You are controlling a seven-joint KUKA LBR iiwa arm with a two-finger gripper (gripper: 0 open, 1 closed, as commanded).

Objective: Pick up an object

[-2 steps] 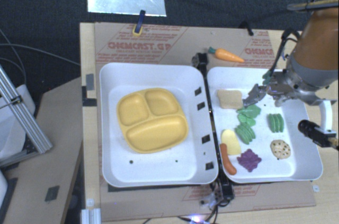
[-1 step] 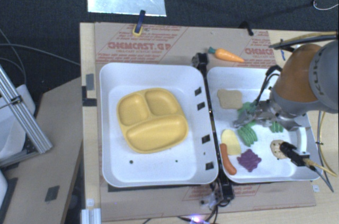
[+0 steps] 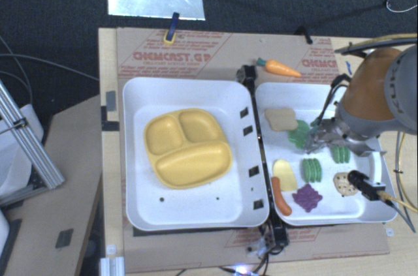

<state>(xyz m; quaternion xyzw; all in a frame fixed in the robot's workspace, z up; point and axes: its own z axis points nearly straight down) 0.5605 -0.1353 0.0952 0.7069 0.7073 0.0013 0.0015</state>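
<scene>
The right bin (image 3: 287,95) holds several toy foods: a tan bread slice (image 3: 281,119), a green leafy piece (image 3: 300,135), a green pod (image 3: 311,169), another green piece (image 3: 340,154), a yellow wedge (image 3: 284,174), a red sausage (image 3: 281,196), a purple grape bunch (image 3: 307,197) and a cookie (image 3: 342,183). My gripper (image 3: 314,141) hangs low over the bin's middle, right beside the leafy piece, its tips touching or nearly touching it. The wrist hides how the fingers stand.
The left bin (image 3: 189,89) carries a yellow divided plate (image 3: 187,147). An orange carrot (image 3: 279,68) lies on the cardboard behind the right bin. The arm with its orange band (image 3: 369,92) covers the right bin's far right side.
</scene>
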